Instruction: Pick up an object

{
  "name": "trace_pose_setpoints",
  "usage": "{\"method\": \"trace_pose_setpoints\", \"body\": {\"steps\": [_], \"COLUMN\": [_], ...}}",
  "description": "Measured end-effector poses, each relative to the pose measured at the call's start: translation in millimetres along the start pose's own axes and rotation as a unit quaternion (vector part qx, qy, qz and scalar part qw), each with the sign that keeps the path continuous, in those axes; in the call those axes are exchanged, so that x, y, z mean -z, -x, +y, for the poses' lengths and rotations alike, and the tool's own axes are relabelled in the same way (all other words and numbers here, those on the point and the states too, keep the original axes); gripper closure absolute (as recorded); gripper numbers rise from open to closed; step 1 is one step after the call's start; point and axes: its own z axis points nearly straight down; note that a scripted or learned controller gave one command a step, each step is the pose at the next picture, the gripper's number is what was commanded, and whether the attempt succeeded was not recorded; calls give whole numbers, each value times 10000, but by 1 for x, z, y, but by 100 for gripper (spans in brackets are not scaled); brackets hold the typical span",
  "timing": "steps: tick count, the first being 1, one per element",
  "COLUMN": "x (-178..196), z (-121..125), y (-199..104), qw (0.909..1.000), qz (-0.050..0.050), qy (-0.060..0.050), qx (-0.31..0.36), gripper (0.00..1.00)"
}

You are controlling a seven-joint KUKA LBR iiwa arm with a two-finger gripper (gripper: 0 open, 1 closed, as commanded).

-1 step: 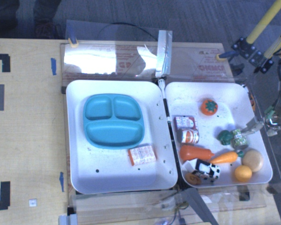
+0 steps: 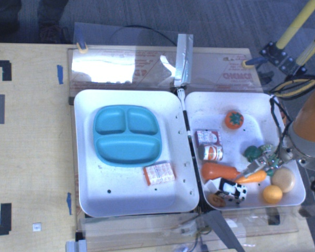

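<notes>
My gripper (image 2: 258, 164) hangs low over the right bin (image 2: 252, 103), reaching in from the right under the arm's orange band. It sits just above a small orange carrot (image 2: 253, 177) and beside a dark green toy (image 2: 251, 152). Close by lie a larger red-orange carrot (image 2: 219, 170), a black-and-white cow toy (image 2: 232, 189), an orange ball (image 2: 272, 194) and a tan egg-shaped piece (image 2: 283, 179). Further back are a small can (image 2: 212, 153), a purple-labelled packet (image 2: 207, 137) and an orange tomato-like fruit (image 2: 233, 119). I see nothing held.
The left bin (image 2: 89, 193) bears a blue divided plate (image 2: 127, 134) and a small red-and-white packet (image 2: 159, 173). A clear plastic sheet and a metal post (image 2: 183, 59) stand behind the bins. Black cables and yellow rods (image 2: 299, 20) crowd the right side.
</notes>
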Motion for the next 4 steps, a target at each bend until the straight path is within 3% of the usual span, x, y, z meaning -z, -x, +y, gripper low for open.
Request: {"method": "trace_pose_setpoints", "body": {"steps": [1, 2, 3, 4], "x": [-42, -16, -41, -3], "z": [55, 154, 141, 141], "y": [34, 79, 78, 73], "qw": [9714, 9227, 8289, 7441], "qz": [-29, -40, -36, -83], "qy": [46, 19, 18, 24], "qx": [2373, 3855, 5594, 6680], "gripper": [0, 0, 0, 0]}}
